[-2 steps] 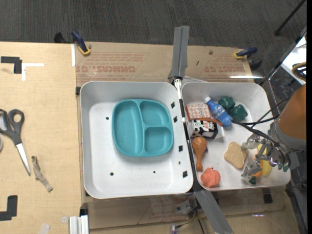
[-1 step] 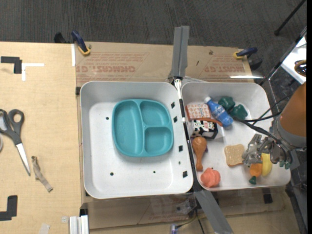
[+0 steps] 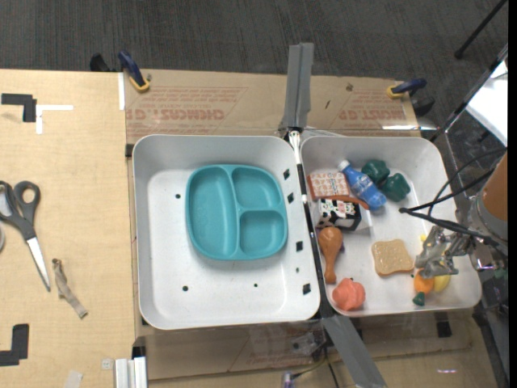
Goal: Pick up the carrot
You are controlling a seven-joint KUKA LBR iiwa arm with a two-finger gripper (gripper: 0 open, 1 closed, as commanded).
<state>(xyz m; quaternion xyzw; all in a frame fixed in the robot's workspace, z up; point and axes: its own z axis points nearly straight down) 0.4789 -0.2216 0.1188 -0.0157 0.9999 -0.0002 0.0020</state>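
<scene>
Low in the right bin's [image 3: 452,301] near corner lies the carrot [image 3: 421,284], likely light, stiff, slick plastic best pinched across its orange body, with the gripper [image 3: 436,257] just above it, its state untellable.

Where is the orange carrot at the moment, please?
The orange carrot lies in the right white bin's near right corner, under the gripper, right of the toast slice.

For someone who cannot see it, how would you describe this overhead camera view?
A robot gripper hovers low over a small orange carrot at the near right corner of the right white bin, which also holds toy foods such as a toast slice and drumstick. The left bin holds a teal divided plate.
</scene>
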